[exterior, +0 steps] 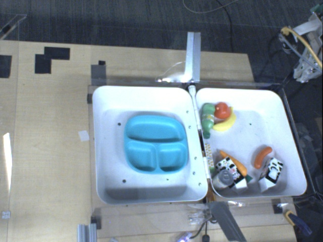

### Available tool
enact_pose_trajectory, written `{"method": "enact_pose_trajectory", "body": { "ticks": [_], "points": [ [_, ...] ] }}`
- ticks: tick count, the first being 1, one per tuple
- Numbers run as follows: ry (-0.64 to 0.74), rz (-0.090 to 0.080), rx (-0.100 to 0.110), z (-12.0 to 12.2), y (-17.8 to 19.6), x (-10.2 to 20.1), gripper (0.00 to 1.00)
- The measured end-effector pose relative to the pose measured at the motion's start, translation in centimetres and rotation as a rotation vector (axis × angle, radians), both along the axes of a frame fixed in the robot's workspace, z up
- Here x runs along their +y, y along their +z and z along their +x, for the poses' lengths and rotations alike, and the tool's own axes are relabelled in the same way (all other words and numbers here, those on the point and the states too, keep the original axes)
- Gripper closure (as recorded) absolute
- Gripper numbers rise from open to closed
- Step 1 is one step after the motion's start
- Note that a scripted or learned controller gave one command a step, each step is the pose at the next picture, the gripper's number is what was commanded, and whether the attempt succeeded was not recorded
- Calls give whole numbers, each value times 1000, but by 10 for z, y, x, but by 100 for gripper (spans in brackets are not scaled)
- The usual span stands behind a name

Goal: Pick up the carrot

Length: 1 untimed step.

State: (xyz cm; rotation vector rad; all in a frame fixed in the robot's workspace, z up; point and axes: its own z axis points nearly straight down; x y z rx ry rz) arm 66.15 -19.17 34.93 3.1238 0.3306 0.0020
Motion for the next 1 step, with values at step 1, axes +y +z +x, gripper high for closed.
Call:
{"method": "enact_pose_trajectory", "body": {
  "ticks": [1],
  "points": [
    [197,2,5,-20,-68,-13,100]
  ]
}}
